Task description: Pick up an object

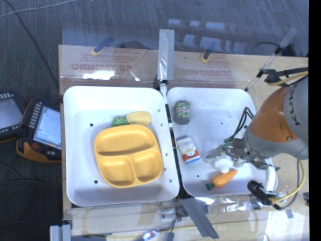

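In the right bin (200, 97), we see the gripper (224, 160) just above the toy carrot (222, 178), its grip state unclear.

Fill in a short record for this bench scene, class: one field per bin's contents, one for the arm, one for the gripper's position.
left bin: yellow divided tray; a yellow and green item touching its far edge
right bin: green can, small carton, toy carrot
arm: reaches in from the right, orange band visible
gripper: low over the right bin, just above the toy carrot, right of the small carton
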Action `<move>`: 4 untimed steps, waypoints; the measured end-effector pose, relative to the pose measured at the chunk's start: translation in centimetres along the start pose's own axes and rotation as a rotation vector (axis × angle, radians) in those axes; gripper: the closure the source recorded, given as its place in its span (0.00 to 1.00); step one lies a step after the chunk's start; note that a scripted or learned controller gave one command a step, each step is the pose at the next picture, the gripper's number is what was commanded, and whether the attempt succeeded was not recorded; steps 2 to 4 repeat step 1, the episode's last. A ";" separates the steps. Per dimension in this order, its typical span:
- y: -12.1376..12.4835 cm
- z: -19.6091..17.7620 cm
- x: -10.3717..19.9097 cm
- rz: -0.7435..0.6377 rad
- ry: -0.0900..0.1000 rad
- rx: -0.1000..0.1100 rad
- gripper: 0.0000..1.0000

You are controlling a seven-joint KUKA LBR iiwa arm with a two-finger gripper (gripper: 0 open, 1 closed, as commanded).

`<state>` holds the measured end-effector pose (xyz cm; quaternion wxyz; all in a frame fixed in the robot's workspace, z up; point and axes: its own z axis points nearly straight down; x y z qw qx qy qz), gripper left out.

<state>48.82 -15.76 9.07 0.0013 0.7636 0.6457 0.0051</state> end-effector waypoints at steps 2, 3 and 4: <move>7.5 0.0 -3.3 0.000 0.008 0.000 0.00; 7.5 0.0 -3.3 0.000 0.008 0.000 0.00; 7.5 0.0 -3.3 0.000 0.008 0.000 0.00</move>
